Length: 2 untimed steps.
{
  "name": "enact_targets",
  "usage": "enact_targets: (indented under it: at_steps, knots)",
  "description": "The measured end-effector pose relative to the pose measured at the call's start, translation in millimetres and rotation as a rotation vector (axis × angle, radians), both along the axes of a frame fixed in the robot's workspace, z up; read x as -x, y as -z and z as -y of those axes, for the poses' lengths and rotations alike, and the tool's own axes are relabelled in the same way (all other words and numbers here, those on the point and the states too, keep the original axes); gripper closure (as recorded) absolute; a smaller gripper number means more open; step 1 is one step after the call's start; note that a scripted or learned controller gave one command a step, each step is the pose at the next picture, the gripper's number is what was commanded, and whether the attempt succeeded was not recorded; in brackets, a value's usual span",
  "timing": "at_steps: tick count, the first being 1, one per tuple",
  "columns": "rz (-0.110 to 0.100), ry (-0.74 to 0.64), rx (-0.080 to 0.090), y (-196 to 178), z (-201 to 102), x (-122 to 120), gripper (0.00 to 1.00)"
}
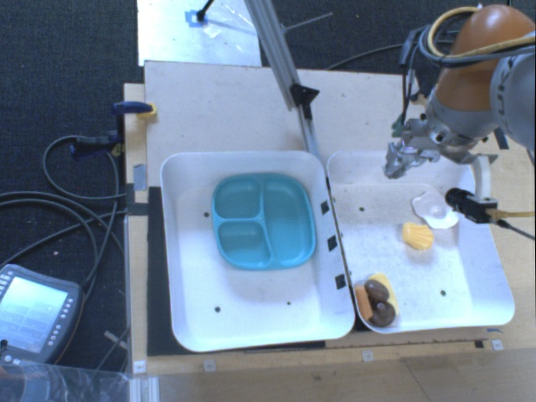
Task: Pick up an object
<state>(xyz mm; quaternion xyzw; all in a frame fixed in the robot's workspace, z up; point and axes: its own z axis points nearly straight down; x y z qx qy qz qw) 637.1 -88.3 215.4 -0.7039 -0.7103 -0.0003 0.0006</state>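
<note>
From the camera above, the arm [494, 65] reaches in from the right and holds its gripper [399, 164] over the far left corner of the right bin [494, 304]. Nothing shows between the jaws, and whether they stand open or closed cannot be told from this angle.

The things to pick lie in that bin: a white fried-egg piece [434, 210] near the right wall, a yellow lump [418, 236] just beside it toward the front, and a yellow piece with two brown ones [377, 298] in the near left corner. The left bin [188, 308] holds a teal divided plate [262, 220].

This looks like the approach step, with no object yet chosen. The next move would call for the gripper to travel toward one of the pieces, line up above it and descend. The egg and the yellow lump are nearest.

No readable writing or brand marks appear on the surface [218, 107] or the objects.
</note>
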Motion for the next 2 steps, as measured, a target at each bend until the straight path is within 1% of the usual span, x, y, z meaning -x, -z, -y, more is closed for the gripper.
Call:
enact_targets:
  at_steps: [1,2]
  knots:
    - [-0.001,-0.001,0.0,7,-44,22,1.0]
    - [-0.001,-0.001,-0.001,-2,-86,50,1.0]
